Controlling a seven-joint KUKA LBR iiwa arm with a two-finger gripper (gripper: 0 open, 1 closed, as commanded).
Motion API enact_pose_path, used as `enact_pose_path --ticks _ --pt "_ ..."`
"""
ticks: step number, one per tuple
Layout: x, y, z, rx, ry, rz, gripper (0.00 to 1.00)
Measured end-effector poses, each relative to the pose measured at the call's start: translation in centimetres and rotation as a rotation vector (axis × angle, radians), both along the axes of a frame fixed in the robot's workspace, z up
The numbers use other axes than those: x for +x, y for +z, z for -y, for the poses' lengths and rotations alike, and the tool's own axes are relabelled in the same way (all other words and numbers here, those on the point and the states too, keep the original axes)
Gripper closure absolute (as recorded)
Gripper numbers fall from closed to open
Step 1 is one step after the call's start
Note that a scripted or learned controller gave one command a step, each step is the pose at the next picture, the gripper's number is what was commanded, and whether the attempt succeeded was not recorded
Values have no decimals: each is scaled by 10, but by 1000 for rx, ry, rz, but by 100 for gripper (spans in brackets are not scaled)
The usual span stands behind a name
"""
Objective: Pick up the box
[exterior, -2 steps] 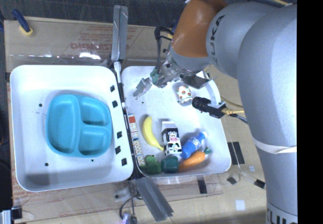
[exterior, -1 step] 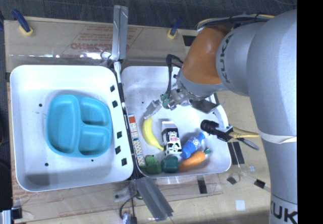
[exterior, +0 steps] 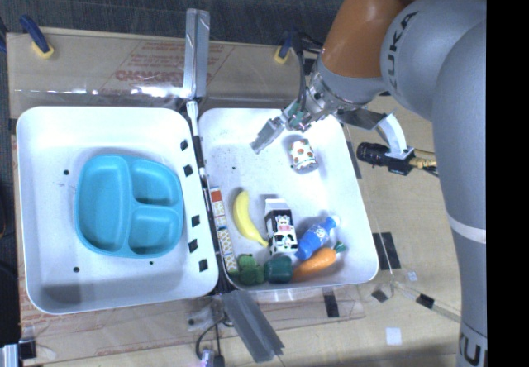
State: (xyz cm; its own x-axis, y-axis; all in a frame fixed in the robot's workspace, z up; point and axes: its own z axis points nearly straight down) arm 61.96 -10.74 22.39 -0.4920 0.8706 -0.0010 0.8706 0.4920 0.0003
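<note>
The box (exterior: pixel 280 225), small and white with black patches like a cow print, lies in the right bin (exterior: pixel 223 138), in the near half, just right of the banana (exterior: pixel 246 216) and just left of the blue bottle (exterior: pixel 316 239). It sits at the upper edge of a crowded heap along the bin's near wall: a carrot (exterior: pixel 318 261) lies below the bottle, and two dark green pieces (exterior: pixel 264 269) press in under the box and the banana. Packed so close, the box probably leaves room for a grasp only from above, and its neighbours on both sides look likely to be nudged by a wide approach. A small white patterned cup (exterior: pixel 303 154) stands apart from the heap, nearer the far wall. The left bin (exterior: pixel 41 159) holds a blue divided tray (exterior: pixel 129 205), well away from all this. Both bins rest side by side on the surface (exterior: pixel 99 55), which is covered in clear sheeting and held with clamps. The hand (exterior: pixel 269 137) hangs over the far half of the right bin, well apart from the box and just left of the cup; its fingers appear as one grey blade pointing down and left, so I cannot tell whether they are spread or pressed together, and nothing shows between them. The arm (exterior: pixel 430 51) comes in from the right, the orange band bent over the bin's far right corner and the wrist tilted toward the bin's middle, so I judge the reach for the box is not yet made.
</note>
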Motion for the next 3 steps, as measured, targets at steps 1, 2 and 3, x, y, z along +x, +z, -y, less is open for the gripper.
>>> enact_pose_path --ticks 1,2,3 --pt "-37 -102 -6 1 166 -3 0" --pt "-37 -101 -6 1 166 -3 0" --pt "29 -132 -1 0 -20 -1 0"
